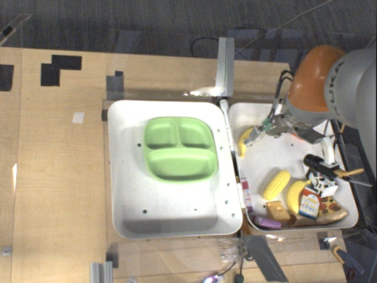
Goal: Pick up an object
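Yellow banana [244, 140] lay near the left wall of the right bin [259, 114], at the gripper [266, 127]. We could not tell its state. We judged the grasp underway; next it needed a firm closing, then lifting.

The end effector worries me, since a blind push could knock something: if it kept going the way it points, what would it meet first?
Probably the yellow piece just left of the end effector, near the right bin's left wall; depth is unclear.

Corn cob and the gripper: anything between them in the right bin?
Camera view: bare white bin floor separates the corn cob from the gripper. A yellow banana-like piece lies just left of the gripper, off that line.
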Action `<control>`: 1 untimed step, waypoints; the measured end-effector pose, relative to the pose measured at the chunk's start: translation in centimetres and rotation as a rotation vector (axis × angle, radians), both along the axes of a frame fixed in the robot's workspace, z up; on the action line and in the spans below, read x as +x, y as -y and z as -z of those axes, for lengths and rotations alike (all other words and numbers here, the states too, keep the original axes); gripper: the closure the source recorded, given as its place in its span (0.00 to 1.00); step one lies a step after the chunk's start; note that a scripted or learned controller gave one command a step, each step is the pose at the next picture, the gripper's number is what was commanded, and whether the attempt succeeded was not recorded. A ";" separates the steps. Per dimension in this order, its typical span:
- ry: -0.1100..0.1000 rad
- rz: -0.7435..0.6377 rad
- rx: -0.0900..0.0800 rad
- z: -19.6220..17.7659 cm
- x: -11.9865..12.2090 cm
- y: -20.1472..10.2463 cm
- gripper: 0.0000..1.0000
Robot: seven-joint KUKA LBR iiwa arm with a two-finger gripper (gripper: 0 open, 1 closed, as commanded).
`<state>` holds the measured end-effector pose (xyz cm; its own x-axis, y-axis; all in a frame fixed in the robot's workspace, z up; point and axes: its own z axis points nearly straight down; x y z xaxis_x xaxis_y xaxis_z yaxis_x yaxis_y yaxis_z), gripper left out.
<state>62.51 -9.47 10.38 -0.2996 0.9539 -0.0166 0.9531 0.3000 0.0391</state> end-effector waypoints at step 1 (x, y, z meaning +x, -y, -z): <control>-0.040 -0.020 0.003 1.4 4.5 0.4 0.00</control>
<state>67.03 -9.83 9.00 -0.3190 0.9477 -0.0010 0.9477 0.3190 0.0021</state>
